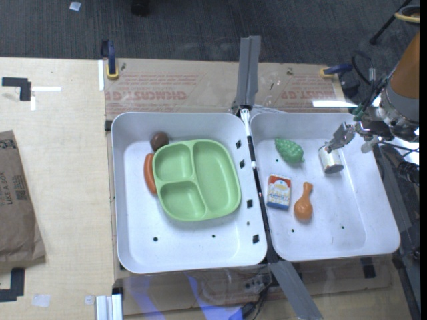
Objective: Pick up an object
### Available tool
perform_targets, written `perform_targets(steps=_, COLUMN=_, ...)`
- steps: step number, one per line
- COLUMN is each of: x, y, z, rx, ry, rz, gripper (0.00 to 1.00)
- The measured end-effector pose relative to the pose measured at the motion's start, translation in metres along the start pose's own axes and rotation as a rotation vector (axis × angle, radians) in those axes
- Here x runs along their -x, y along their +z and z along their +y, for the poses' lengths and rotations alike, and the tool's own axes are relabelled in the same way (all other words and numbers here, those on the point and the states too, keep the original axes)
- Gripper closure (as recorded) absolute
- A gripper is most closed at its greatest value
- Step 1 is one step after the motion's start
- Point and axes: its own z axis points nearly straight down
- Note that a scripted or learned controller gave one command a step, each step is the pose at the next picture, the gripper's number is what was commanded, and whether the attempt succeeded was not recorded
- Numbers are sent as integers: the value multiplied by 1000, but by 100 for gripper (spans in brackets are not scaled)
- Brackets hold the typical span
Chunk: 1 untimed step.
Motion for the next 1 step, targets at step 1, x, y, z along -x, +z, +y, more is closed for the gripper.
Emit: perform_targets(steps=1, x=0, y=-8, z=0, rx=-1, ry=-2, rz=-1, gripper=100)
